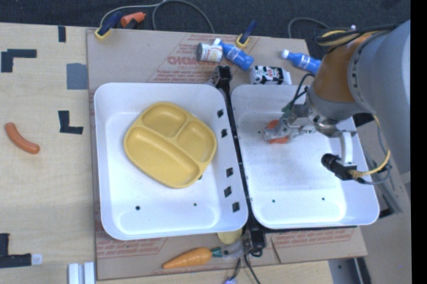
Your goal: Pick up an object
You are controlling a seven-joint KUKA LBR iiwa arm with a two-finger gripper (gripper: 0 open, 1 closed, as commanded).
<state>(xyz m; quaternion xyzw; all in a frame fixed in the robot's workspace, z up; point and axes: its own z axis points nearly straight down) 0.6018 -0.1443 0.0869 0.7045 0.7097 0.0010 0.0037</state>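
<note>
— How many bins (113, 163) do you have, and what is in them?

— Two, side by side. Taking the yellow tray (171, 143) as my mark: it is the one thing in its bin, a tray with three compartments. In the bin to its right there is one small red object (275, 125), and my gripper (279, 135) is right down on it. I cannot tell from here whether I have it.

— Are your fingers wide or narrow?

— I cannot tell; they blur into the red object below my wrist.

— What lies outside the bins?

— Beyond the tray, at the far edge of the cardboard: two blue bottles (237, 55), one white bottle (209, 51) and one black-and-white box (270, 75). One orange-handled clamp (120, 21) sits further back and to the left. Left of the tray, well apart, lies one sausage (22, 138) on the bench. Nearer than the tray, one carrot (188, 258) lies past the bin's near rim.

— Anything in the way?

— My own arm (373, 76) covers the right bin's far corner.
</note>
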